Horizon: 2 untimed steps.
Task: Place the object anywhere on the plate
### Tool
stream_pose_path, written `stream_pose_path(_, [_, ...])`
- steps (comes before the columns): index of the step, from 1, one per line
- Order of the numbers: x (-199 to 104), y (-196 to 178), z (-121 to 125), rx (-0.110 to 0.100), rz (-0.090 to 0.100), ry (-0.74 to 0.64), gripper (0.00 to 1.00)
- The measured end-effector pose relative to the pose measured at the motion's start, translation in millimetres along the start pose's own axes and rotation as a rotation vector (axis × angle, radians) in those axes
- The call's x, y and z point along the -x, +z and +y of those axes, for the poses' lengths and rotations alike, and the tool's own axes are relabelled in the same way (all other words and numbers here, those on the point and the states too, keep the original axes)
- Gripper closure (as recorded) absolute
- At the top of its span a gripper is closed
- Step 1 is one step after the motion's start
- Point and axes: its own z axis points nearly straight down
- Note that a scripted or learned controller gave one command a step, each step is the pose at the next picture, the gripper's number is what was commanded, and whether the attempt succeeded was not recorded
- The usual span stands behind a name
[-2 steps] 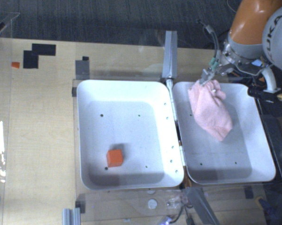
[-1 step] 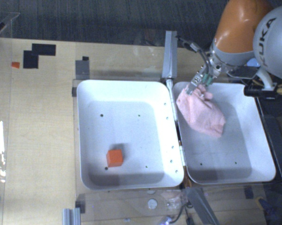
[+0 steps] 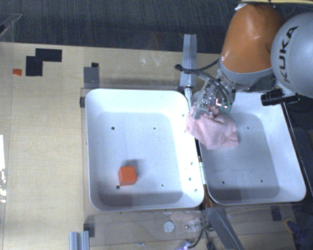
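The pink cloth [image 3: 214, 130] hangs bunched from the gripper [image 3: 211, 108] — we see its fingers pinching it over the right bin [image 3: 271, 191] — an orange block [image 3: 127, 175] lies in the left bin [image 3: 101, 139].

Even overhead light, soft shadows, perhaps slight blur

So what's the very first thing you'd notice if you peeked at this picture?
Probably the big grey arm with its shiny orange band, reaching in from the right. Its tool hangs above the edge of the right bin, with a floppy pink cloth bunched right under it. Then the little orange block sitting alone in the left bin.
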Motion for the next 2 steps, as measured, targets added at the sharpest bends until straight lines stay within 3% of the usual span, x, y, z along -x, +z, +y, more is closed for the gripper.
stream_pose_path(1, [-48, 1, 32, 0.001, -0.001, -0.327, 1.00])
stream_pose_path(2, [-83, -12, 57, 0.002, -0.001, -0.327, 1.00])
